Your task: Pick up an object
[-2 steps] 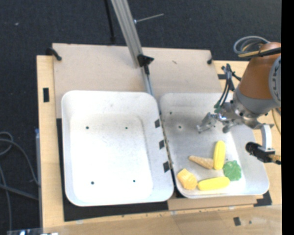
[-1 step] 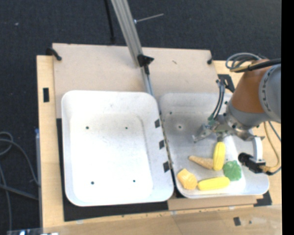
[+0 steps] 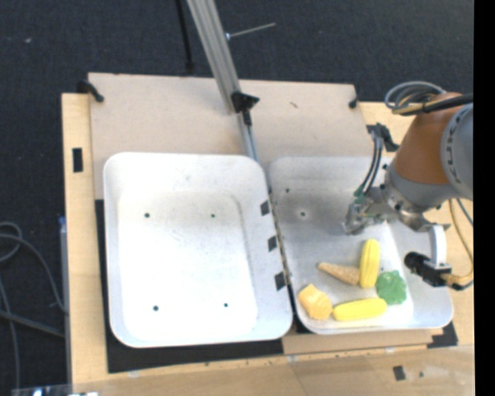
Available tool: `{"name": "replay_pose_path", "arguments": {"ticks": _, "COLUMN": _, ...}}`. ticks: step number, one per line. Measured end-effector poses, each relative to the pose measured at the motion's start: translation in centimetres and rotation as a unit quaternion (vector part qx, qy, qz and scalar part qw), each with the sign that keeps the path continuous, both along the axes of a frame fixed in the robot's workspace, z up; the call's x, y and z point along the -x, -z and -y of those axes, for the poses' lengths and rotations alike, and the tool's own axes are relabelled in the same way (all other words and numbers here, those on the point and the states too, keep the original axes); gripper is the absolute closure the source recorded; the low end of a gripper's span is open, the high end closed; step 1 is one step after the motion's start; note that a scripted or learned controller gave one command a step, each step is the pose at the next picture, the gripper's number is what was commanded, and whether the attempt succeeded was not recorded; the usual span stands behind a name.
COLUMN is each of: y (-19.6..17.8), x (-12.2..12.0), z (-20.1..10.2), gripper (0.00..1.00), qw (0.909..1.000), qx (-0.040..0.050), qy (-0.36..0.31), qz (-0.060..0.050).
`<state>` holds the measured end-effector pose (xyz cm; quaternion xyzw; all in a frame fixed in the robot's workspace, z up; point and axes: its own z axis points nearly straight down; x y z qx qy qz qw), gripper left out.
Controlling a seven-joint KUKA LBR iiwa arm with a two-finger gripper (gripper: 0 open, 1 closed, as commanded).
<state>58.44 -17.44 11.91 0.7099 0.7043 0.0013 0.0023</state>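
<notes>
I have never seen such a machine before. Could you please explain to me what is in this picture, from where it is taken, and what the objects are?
The picture is taken by one fixed camera above a bench, looking down at a slant. The grey and orange machine at the right is a robot arm. At its end is the tool, the part that grasps things; it hangs over the right bin, and I see nothing between its fingers. Two shallow white bins stand side by side. In the right bin, near its front, lie small toy-like foods: an upright yellow piece, a tan cone, a green piece, a long yellow piece and a yellow block. The left bin shows only small dark dots.
</notes>
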Motion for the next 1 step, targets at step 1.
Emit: {"name": "replay_pose_path", "arguments": {"ticks": 1, "y": -5.75, "x": -1.1, "z": -0.23, "gripper": 1.0, "qw": 1.0, "qx": 0.0004, "qy": -0.005, "qz": 0.001}}
